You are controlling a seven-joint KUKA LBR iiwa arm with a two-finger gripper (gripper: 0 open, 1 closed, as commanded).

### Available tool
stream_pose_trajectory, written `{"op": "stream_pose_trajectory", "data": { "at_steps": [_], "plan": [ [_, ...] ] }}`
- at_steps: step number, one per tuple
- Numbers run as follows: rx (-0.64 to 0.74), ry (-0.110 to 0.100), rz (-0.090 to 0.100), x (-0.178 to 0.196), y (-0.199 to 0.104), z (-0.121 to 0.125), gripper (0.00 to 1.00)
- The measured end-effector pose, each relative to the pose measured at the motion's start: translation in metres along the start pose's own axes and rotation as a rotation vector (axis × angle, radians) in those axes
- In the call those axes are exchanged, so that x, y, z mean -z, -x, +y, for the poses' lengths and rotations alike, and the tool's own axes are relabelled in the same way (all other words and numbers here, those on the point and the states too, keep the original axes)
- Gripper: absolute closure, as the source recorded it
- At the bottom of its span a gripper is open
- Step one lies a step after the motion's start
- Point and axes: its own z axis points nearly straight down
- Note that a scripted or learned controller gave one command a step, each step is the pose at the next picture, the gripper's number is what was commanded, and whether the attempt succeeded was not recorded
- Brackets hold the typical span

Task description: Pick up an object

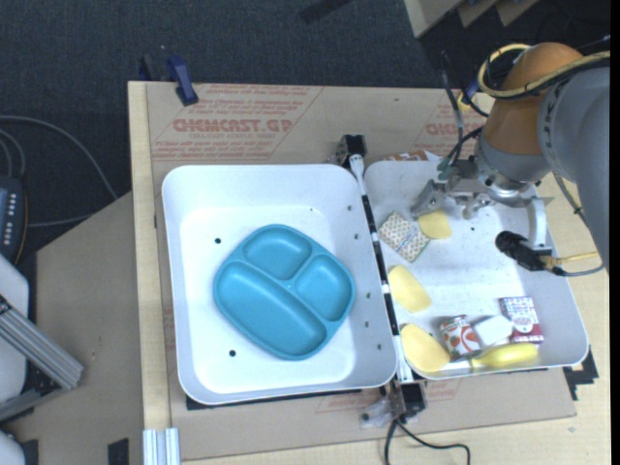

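Your gripper (463, 200) hovers upper right over smooth yellow lumps (435, 226); jaw state unreadable. A glossy blue sectioned tray (282, 291) sits centre-left.

The arm (572, 95) reaches in from the right at the far side of the scene, grey and bulky, with its orange band (528, 90) curving above the wrist. Cables loop around the band's top. The wrist points down and to the left. Below it the gripper (455, 200) hangs low, its metal parts spread out sideways; whether the fingers are apart or together cannot be made out from this slant.
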Motion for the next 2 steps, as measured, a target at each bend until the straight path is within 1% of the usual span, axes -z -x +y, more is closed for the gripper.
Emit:
{"op": "stream_pose_trajectory", "data": {
  "at_steps": [1,2],
  "plan": [
    [-0.001,-0.001,0.0,-0.01,-0.004,-0.008,0.0],
    [-0.002,0.001,0.0,0.0,-0.004,-0.008,1.0]
  ]
}}
